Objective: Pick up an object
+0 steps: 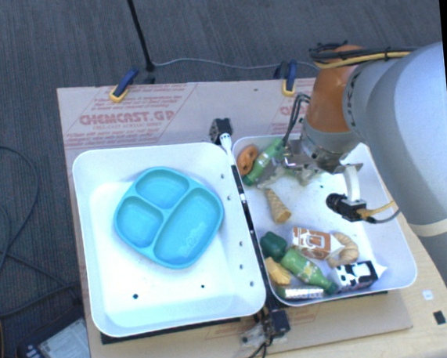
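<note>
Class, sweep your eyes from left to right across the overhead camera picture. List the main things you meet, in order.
Left white bin → blue divided plate → orange toy → ice cream cone → gripper → black-and-white box → grey robot arm.

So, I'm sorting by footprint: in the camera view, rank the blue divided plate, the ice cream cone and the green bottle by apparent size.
1. blue divided plate, by far
2. green bottle
3. ice cream cone, only slightly smaller, so that order is unsure

Bright, even light — soft shadows (arm (414,116) slightly blurred), mild glare on the white bins (94,226).
</note>
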{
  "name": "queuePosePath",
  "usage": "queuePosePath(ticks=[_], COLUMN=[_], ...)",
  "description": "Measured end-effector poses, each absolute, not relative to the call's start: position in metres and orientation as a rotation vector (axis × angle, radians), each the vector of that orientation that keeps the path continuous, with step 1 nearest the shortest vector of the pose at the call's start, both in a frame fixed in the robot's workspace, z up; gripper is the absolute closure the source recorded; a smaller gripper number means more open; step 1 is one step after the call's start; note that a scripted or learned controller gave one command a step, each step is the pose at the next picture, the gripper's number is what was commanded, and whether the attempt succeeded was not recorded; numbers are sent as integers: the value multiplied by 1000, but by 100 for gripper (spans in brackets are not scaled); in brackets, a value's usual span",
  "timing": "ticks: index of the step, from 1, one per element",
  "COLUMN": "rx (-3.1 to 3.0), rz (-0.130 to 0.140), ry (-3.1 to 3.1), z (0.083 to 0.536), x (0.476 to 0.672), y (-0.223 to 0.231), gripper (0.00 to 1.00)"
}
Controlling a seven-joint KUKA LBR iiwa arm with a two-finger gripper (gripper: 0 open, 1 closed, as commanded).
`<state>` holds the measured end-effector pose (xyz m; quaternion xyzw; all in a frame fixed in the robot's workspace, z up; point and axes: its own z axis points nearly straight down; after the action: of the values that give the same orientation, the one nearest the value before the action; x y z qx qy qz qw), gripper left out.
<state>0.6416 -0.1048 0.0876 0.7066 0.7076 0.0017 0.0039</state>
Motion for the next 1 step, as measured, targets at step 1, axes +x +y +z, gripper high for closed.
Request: queuePosePath(ticks=[1], rx=[2217], rz=[5], ry=[2215], z=[88], x=[598], y=[-97], gripper=[0])
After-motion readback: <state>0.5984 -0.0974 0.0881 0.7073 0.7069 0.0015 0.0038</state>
